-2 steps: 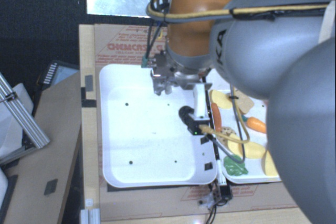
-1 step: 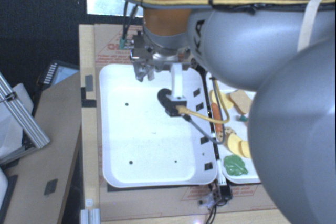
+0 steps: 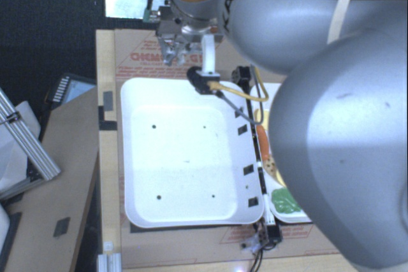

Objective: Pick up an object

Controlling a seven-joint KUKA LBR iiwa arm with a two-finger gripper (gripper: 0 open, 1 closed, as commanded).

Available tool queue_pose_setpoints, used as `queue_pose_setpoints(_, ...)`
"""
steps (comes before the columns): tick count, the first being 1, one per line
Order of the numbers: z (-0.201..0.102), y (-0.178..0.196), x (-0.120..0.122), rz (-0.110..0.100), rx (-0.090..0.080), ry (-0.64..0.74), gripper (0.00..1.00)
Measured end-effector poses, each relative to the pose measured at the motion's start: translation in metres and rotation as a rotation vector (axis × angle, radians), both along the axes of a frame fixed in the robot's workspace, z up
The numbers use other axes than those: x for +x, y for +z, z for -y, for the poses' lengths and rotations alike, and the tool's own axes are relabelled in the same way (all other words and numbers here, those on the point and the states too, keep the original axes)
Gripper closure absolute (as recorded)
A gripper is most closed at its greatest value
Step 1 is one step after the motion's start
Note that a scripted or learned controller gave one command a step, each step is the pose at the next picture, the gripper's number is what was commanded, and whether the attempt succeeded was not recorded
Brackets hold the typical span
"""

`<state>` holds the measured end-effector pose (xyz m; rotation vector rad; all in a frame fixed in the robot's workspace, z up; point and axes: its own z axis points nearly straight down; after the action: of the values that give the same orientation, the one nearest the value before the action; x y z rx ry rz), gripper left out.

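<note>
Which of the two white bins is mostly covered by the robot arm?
The right bin: the grey arm covers most of it, leaving a strip with something green. The left bin lies in open view.

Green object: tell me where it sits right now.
In the camera view the green object lies in the right bin, at its near end, below an orange item and tucked against the edge of the grey arm.

An orange object point(image 3: 262, 137) and a green object point(image 3: 286, 202) lie in the right bin point(image 3: 299, 216), mostly hidden.
</note>
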<state>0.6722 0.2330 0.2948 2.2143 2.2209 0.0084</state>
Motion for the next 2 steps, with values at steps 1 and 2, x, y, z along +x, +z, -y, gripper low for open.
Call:
queue_pose_setpoints(1,-0.002,0.060,-0.026,-0.003,0.002,0.003,1.00)
queue_pose_setpoints(2,0.002,0.090,-0.003,-0.001,0.001,0.002,1.00)
